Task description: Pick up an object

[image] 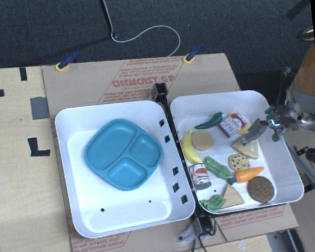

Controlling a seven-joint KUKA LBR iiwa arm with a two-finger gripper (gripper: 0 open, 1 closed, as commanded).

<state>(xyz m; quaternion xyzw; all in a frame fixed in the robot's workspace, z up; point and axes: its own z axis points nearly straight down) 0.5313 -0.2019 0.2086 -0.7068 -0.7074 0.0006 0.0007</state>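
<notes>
Finding: the pick has not been made. Every toy food item lies on the floor of the right bin (268,101), and nothing is lifted.

Gripper (253,134): positioned just inside the right bin's right wall, low over the contents, reaching in from the arm (307,100) outside that wall. Whether the pincer is spread or closed cannot be told at this resolution, and no item is seen between its tips.

Candidate objects, placed relative to the gripper: a cheese wedge (246,149) directly beneath and possibly touching it; a red packet (232,124) just to its left; a cookie (238,161) and a carrot (248,174) below it; a brown round patty (261,189) further below; a banana (190,149) and a small can (200,176) well to the left.

The left bin (71,160) holds a blue divided plate (124,153).

Remaining, in my judgement: close on one item, likely the cheese wedge, and raise it clear.
</notes>
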